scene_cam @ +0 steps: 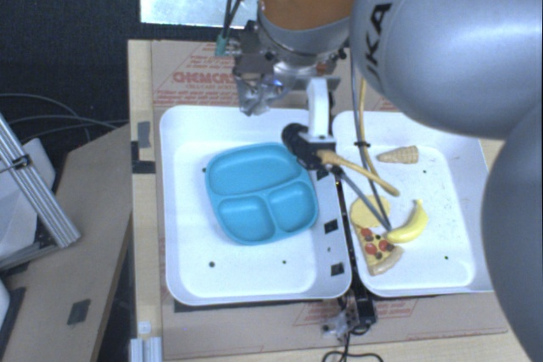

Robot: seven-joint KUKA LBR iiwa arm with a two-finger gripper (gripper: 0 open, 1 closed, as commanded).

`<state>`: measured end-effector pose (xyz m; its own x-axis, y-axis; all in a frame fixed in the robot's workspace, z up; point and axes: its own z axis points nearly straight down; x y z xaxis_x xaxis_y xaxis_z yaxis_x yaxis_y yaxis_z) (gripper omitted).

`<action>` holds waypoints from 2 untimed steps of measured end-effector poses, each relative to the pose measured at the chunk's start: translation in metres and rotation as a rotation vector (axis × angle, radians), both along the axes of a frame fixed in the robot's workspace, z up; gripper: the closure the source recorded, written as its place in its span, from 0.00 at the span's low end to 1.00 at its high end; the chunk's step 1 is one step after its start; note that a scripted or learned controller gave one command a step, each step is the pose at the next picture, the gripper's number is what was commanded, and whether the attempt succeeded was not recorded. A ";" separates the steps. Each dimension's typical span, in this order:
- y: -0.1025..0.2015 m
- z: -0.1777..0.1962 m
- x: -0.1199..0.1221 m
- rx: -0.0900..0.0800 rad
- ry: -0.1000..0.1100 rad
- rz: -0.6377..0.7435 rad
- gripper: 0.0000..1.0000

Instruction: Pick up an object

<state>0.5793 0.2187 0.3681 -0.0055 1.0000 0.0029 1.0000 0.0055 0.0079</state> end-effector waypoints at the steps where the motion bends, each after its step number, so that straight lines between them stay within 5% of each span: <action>1: -0.048 0.074 0.091 -0.002 -0.007 -0.008 1.00; 2: 0.019 0.098 0.089 0.001 0.002 0.003 1.00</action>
<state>0.6681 0.2378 0.4659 -0.0081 1.0000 0.0035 0.9999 0.0081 0.0060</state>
